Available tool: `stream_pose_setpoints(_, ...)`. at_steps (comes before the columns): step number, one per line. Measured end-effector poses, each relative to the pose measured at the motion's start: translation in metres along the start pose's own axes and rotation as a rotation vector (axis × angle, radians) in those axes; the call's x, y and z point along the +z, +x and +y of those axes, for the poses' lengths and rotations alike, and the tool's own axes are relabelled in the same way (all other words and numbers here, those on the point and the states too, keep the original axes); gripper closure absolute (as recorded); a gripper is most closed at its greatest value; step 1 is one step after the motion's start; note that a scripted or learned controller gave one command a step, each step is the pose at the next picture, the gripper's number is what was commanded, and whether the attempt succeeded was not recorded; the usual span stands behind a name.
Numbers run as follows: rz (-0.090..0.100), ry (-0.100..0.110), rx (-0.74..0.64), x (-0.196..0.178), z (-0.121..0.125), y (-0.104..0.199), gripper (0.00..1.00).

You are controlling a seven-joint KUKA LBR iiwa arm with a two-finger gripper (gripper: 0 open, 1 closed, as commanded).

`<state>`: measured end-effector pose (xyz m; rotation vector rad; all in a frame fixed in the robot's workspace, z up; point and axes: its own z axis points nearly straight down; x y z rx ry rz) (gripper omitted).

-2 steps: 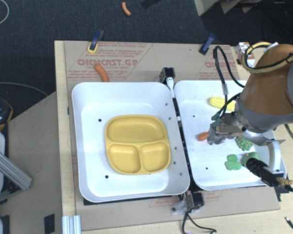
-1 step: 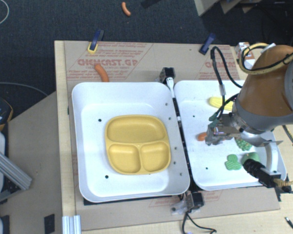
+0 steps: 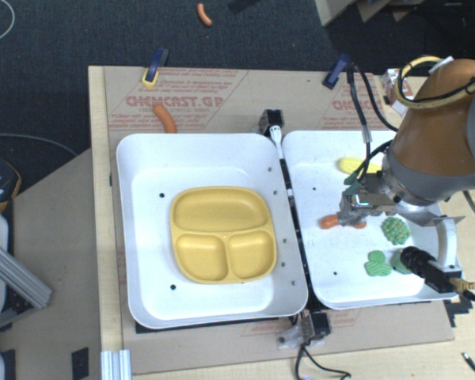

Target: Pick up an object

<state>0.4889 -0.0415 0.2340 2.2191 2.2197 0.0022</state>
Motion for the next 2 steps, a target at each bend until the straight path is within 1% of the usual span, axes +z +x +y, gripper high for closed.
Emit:
stream_pose_setpoints(1, 0.001, 0.001, -0.001, 0.000, 0.003, 0.005, 1.00)
stream_pose_setpoints(2, 0.002, 0.008, 0.001, 0.020, 0.002, 0.006, 1.00)
